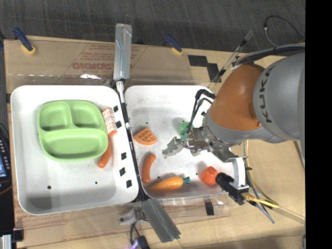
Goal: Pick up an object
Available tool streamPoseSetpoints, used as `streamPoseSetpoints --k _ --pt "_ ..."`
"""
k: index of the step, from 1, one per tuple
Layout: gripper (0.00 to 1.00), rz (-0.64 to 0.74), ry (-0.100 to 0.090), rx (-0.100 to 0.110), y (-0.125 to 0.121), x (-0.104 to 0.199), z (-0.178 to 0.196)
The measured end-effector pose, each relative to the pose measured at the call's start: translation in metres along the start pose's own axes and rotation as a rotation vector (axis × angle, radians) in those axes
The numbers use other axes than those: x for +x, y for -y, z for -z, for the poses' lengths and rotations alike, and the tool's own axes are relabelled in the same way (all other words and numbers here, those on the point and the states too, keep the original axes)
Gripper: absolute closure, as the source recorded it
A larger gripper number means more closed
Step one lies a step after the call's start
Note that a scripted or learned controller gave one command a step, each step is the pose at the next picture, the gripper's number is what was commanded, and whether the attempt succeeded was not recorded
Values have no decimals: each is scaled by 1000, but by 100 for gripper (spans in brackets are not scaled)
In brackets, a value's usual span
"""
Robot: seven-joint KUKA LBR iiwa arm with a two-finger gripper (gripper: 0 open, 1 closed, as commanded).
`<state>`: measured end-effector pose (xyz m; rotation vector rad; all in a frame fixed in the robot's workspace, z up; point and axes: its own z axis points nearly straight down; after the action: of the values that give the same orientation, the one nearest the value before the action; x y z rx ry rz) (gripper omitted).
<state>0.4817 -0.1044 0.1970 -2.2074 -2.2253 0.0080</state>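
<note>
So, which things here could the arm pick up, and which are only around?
For the job:
hand
waffle
sausage
carrot
orange-red toy
green piece

Only around:
green divided plate
wrapped snack
second sausage
blue clamps

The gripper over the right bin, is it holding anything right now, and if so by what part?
Nothing shows between the fingers of the gripper; it hangs over bare floor of the right bin, apart from the waffle and sausage.
</note>
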Motion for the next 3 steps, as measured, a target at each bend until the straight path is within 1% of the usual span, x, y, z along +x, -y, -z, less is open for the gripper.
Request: streamPoseSetpoints --k 1,2,3 --pt "0 202 1 -1 4 66 -8" --pt "0 46 3 -5 3 122 63" --pt "0 -6 3 0 5 57 31"
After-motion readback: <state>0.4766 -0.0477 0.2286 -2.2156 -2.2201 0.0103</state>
